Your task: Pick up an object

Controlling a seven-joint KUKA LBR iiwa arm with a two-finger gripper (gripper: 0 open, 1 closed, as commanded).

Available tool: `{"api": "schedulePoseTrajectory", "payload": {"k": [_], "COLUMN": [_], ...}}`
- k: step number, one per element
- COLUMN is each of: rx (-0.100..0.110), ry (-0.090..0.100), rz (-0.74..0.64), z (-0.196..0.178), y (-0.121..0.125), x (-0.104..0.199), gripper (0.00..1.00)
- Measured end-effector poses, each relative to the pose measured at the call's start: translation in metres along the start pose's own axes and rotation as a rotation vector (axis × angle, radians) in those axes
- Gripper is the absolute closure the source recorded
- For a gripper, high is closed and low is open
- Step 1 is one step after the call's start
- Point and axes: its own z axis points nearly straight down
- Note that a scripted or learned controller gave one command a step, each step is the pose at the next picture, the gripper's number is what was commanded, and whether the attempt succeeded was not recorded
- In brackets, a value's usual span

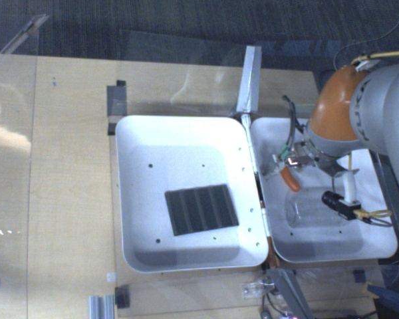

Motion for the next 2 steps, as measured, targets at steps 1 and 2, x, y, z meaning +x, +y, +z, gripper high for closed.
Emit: {"api": "schedulePoseTrajectory", "payload": {"k": [1, 2], "rx": [-0.008, 0.005], "ry": [-0.001, 0.000], "rz": [0.000, 0.225], "z": [-0.012, -0.096], "y": [0.003, 0.072], "x": [0.000, 0.027], "gripper": [1.00, 1.00]}}
